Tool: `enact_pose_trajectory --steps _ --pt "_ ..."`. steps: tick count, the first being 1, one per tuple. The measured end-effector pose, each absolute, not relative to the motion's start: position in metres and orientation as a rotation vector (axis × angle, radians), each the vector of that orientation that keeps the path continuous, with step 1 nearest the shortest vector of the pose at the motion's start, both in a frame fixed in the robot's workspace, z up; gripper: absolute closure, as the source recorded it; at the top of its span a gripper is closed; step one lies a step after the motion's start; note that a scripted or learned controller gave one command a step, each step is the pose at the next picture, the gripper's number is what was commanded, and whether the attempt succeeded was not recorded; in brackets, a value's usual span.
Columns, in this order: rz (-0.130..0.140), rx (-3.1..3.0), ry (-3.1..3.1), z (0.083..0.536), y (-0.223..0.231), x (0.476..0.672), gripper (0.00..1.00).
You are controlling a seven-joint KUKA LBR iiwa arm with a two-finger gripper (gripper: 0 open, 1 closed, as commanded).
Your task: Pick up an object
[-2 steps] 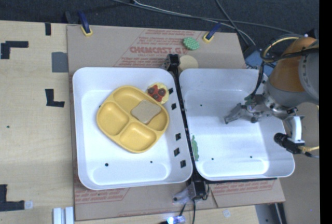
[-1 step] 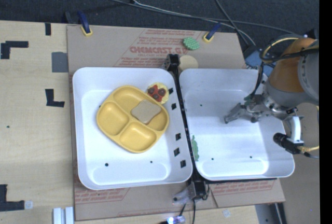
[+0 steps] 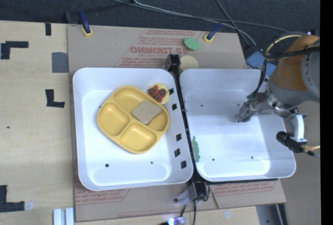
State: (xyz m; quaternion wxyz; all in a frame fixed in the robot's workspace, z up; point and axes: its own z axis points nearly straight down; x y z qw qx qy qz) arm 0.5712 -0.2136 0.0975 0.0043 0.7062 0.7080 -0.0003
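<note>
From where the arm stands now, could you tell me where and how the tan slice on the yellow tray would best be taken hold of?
The tan slice lies flat over the dividers of the yellow tray in the left bin. I would come straight down from above and pinch across two opposite straight edges. Being flat, it offers little for a side approach, and the raised dividers probably leave a little room under its edges.

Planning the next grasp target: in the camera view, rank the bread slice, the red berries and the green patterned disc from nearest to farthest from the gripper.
1. red berries, on the yellow tray's upper right edge, left bin; nearest to the gripper.
2. green patterned disc, on cardboard above the bins; too close to call against the berries.
3. bread slice, mid-tray.
</note>
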Motion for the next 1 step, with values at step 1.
enact_pose_trajectory --steps 1 --pt "0.003 2.217 2.220 0.1569 -0.2092 0.5660 1.00"
